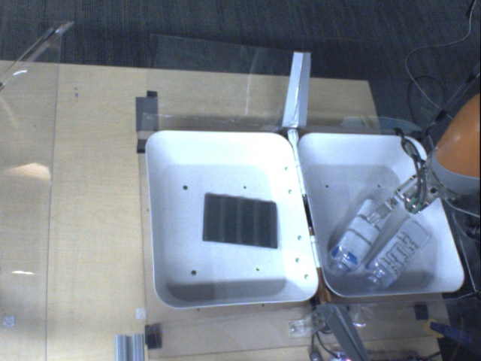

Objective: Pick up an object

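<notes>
The gripper (412, 198) is sitting at the right side of the frame, over the upper right part of the right bin (331, 150), coming in from the arm (460, 149) at the right edge; cannot tell its state, too small and blurred. Two clear plastic bottles (379, 243) are lying side by side on the bin floor, long axes running diagonally from upper right to lower left, caps pointing lower left. The gripper is hanging at their upper right ends, right beside or touching the bottle bases; contact is unclear. So the bottles are stretching away down-left from it. A dark ridged block (240, 220) is lying flat mid left bin (161, 201), well apart.
</notes>
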